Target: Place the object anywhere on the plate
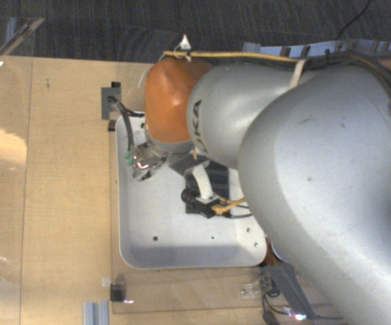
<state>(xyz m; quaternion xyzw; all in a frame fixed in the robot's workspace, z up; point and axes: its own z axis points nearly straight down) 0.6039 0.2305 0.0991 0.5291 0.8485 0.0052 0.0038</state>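
- Judged from this view, the task was not visibly done: no object could be made out resting on a plate, and the part of the white bin (182, 249) left uncovered showed only bare floor.
- Where the object lay could not be told. The arm (331, 181) hid much of the bench area, including most of the space to the right of that bin.
- What remained, as a judgement: either the grasp or the placing, and the view did not settle which.
- The arm reached in from the right, its thick grey links crossing the upper and right parts of the bin.
- The orange band (168, 100) sat over the bin's far left corner, with the wrist turned downward below it.
- The jaws hung low beside the bin's left wall, close to the floor of the bin.
- Whether the jaws were open, closed or gripping anything could not be told, as they showed only as a small metallic glint.
- The pale wooden desk (60, 181) lay to the left of the bin.
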